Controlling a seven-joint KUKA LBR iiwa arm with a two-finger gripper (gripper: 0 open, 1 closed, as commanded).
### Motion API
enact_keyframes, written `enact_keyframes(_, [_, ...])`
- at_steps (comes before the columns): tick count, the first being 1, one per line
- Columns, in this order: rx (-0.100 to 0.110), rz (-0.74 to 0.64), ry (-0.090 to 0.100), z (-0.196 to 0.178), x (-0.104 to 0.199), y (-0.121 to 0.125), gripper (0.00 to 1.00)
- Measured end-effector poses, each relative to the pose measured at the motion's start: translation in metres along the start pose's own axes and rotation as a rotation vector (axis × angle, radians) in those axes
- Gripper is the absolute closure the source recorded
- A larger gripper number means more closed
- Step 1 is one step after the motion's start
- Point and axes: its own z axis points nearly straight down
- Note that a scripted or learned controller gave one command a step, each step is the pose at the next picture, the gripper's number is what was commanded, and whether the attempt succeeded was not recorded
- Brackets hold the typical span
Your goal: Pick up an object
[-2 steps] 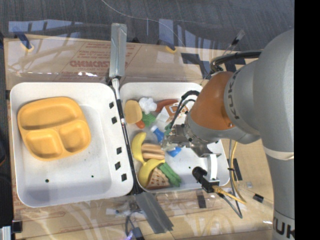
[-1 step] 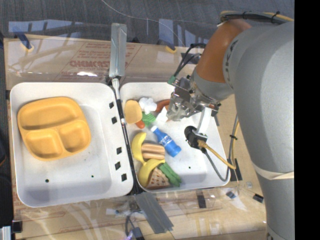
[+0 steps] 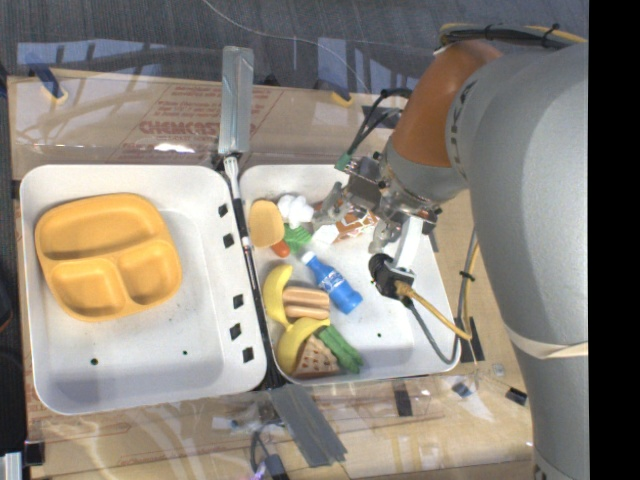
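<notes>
Nearest the camera, the front rim of the right bin runs just behind a yellow curved piece. A brown wedge and a green piece are packed against it, nearer than the blue bottle and to its left. The three overlap, so their edges are hard to separate.

Right of the bottle and toward the front corner, the bin floor lies bare, the widest open patch in that bin. Just left of the bottle, a banana and a hot dog lie touching, crowded against the wall between the bins.

Well left of the bottle, the left bin holds a yellow divided tray toward its far side, with clear white floor on the near side.

Beyond the bottle are a green bit, a small red bit, a tan oval and a white lump, all bunched in the far left corner.

Beyond the bottle and slightly right, the tool hangs low over the far part of the right bin, with an orange-and-white item right under it. Apart or together? I cannot tell, as the wrist hardware blocks it. That item is too small to name.

Farther back, the tabletop shows under clear sheeting.
</notes>
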Motion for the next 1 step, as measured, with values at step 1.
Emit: enact_keyframes(1, [0.004,0.010,-0.001,0.0325,0.0110,-0.0406,0.00])
